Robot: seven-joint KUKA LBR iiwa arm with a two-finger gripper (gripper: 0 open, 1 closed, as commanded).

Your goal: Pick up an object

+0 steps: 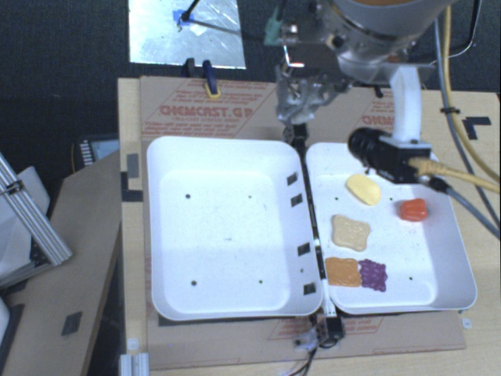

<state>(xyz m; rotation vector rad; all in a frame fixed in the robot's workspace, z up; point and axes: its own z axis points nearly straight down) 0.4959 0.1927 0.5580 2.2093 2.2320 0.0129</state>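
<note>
Because the gripper (pixel 296 114) hangs above the far end of the divider between the two bins, with nothing visible between its fingers and its opening impossible to judge at this angle, the step in hand is the approach to a target. All candidates lie in the right bin (pixel 450 245), nearer the camera than the gripper and to its right in the view. Closest to the gripper is the yellow piece (pixel 363 189), just beside a black camera unit (pixel 389 156) on the arm; beyond it sits the red piece (pixel 413 209), apart from the rest near the right wall. Further toward the camera is the tan toast (pixel 350 233), and at the near end the orange piece (pixel 342 272) and purple grapes (pixel 373 274) lie touching. Select an isolated item: the red piece appears the better choice, since it looks taller than the flat toast and has free space on all sides. Centre the gripper over it before descending, keep clear of the bin wall, and avoid the touching pair, where the fingers would likely catch both. The left bin (pixel 164 233) needs no attention.
</note>
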